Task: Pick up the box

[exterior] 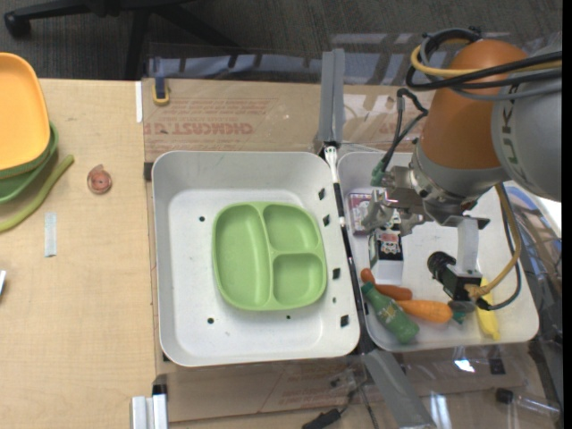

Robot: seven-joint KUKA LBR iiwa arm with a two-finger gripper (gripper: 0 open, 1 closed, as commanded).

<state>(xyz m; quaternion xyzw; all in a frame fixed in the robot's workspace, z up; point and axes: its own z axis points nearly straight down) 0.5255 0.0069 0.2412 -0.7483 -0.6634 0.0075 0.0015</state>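
Small black-and-white printed box (pixel 388 244), right of centre frame, is seen directly beneath the grey two-finger gripper (pixel 386 211), long axis roughly vertical. Finger state cannot be told.

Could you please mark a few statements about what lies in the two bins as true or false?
1. The green divided plastic plate lies in the left white bin. True.
2. The orange plastic carrot lies in the left bin. False: it lies in the right white bin.
3. The green plastic bottle lies beside the carrot. True.
4. The arm's gripper hangs over the plate. False: it is over the right bin, near the small printed box.
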